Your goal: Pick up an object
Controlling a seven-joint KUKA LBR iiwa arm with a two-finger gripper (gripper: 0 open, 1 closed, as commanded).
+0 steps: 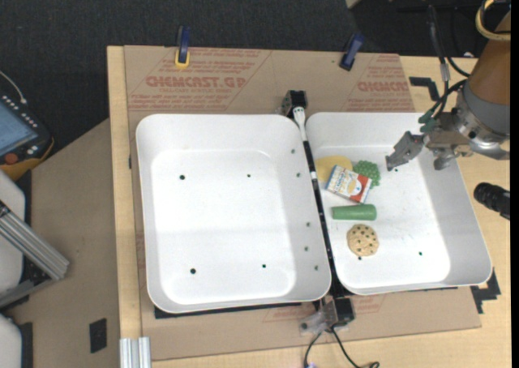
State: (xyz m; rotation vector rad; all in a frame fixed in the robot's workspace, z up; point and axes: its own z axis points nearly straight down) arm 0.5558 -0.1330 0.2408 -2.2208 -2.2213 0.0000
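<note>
The gripper (pixel 422 150) is hanging over the upper part of the right bin (pixel 454 228), its two fingers standing apart with nothing between them. All the candidates are lying in a loose cluster down and to the left of it, toward the wall shared with the left bin (pixel 219 212).

Nearest the gripper is a small green bumpy piece (pixel 367 170), which is touching a little carton (pixel 349 185) printed in white, red and blue; the carton is resting partly on a yellow flat piece (pixel 331 169). Farther off in the same direction a green cylinder (pixel 353 212) is lying on its side, and beyond that a round cookie (pixel 362 240) is sitting apart from the rest.

These are probably light toy foods, stiff rather than soft, though at this size I am not certain of the material. The cylinder is looking like the fairest pick: it is lying clear of its neighbours, and closing across its short width near the middle should be holding it, though its smooth round skin may be slipping or rolling. The cookie is lying flat and low, giving the fingers little to bite. The carton is crowded by its neighbours.
</note>
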